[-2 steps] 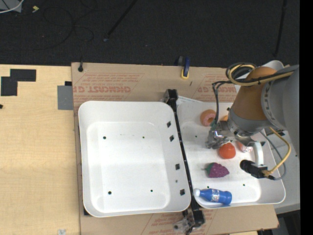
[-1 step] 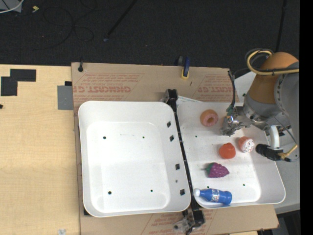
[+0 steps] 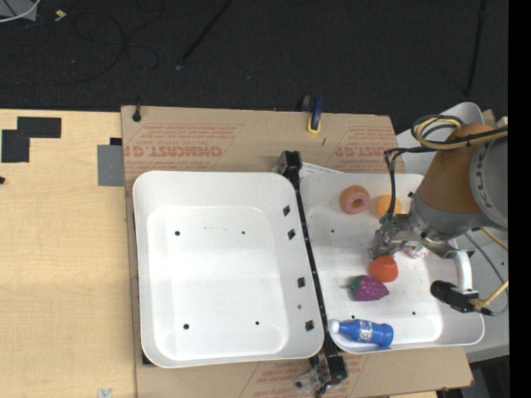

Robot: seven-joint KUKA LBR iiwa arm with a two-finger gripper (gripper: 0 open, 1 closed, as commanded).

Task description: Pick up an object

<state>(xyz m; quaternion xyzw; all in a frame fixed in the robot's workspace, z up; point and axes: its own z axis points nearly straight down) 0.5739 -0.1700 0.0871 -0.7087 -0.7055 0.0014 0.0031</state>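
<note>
My gripper (image 3: 387,245) hangs low in the right bin (image 3: 332,222), reaching in from the right. Directly in front of it, touching or nearly touching its tip, lies a red-orange round object (image 3: 383,269). A purple grape-like bunch (image 3: 367,288) rests just below the red one. A pink donut (image 3: 355,199) and a yellow-orange piece (image 3: 384,205) sit at the bin's far side, behind the gripper. A blue bottle (image 3: 363,332) lies on its side by the near rim.
The left bin (image 3: 166,222) stands beside the right one, with a black divider (image 3: 303,247) between them. Both bins rest on a cardboard sheet (image 3: 207,143). The grey arm with its orange band (image 3: 452,181) covers the right bin's far right corner.
</note>
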